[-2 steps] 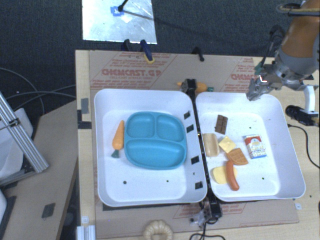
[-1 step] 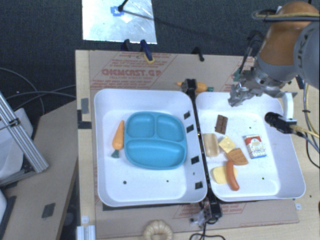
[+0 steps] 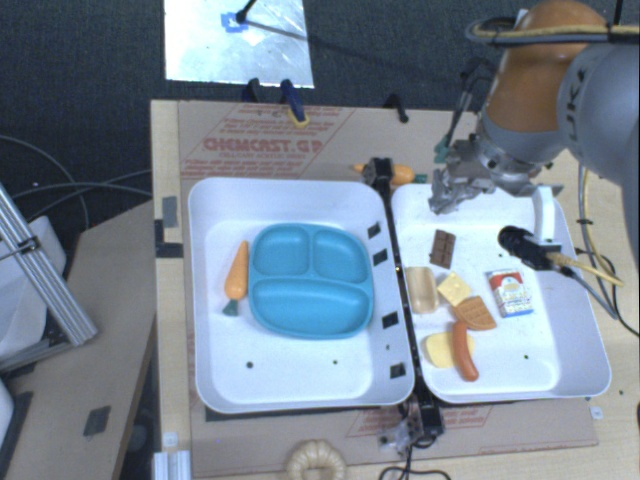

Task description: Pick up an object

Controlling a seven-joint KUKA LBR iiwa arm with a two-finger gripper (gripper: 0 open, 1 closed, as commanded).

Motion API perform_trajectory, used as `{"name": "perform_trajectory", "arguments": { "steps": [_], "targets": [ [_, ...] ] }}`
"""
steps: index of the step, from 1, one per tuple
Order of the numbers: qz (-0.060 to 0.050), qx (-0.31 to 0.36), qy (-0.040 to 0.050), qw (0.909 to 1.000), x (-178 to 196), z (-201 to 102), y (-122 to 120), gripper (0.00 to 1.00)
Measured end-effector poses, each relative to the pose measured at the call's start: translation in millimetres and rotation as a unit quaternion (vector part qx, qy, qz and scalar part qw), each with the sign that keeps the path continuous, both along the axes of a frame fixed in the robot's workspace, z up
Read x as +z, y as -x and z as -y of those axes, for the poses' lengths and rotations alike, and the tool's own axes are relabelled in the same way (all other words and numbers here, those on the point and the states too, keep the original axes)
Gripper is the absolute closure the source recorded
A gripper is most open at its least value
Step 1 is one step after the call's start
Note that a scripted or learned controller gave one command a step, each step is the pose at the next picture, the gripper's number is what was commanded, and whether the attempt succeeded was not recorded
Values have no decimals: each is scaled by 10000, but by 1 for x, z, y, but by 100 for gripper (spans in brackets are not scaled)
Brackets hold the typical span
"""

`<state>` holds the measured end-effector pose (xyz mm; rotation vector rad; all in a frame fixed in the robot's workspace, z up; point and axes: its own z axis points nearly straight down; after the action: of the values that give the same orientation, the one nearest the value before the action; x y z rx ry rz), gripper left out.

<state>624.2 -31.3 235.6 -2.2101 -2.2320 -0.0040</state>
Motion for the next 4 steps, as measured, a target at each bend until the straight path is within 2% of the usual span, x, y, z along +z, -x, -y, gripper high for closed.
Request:
{"name": "perform_trajectory", "arguments": {
  "steps": [1,2,3,4],
  "targets": [
    [-8,-2,0,10000,0,-54,15,100],
    [4,-12,9,10000,-10,-80,5,100],
    [-7,-44,7,10000,-2,-75,16,100],
    [-9,-48,15,10000,-16,-62,11,100]
  ]
}}
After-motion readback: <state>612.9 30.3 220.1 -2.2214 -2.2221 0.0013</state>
